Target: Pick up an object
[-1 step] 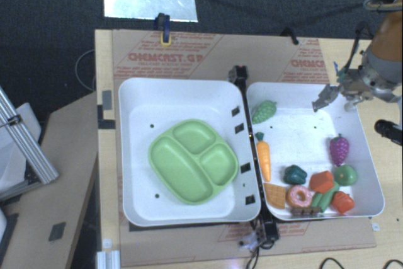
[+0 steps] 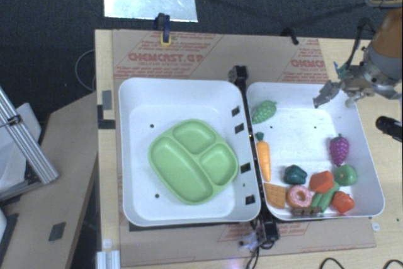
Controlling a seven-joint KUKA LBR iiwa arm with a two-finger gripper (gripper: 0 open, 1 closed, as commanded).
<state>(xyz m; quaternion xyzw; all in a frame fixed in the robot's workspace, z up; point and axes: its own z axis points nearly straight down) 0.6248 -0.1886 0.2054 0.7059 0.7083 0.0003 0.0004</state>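
My gripper (image 2: 335, 95) hangs over the far right corner of the right bin (image 2: 296, 126), its two fingers spread with nothing between them. Toy food lies in that bin, all apart from the gripper. A bumpy green fruit (image 2: 264, 111) sits at the far left, with a carrot (image 2: 263, 159) along the left wall. Purple grapes (image 2: 339, 149) lie nearest the gripper, by the right wall. At the near end are a dark green pepper (image 2: 295, 174), a pink donut (image 2: 299, 196), an orange pepper (image 2: 321, 181), a green apple (image 2: 345, 174) and a red piece (image 2: 343, 201).
The left bin (image 2: 135, 135) holds a light green divided plate (image 2: 192, 160). A black divider with clips (image 2: 242, 120) runs between the bins. The bare white floor of the right bin's far half lies under the gripper. Cables cross the bench at the far right.
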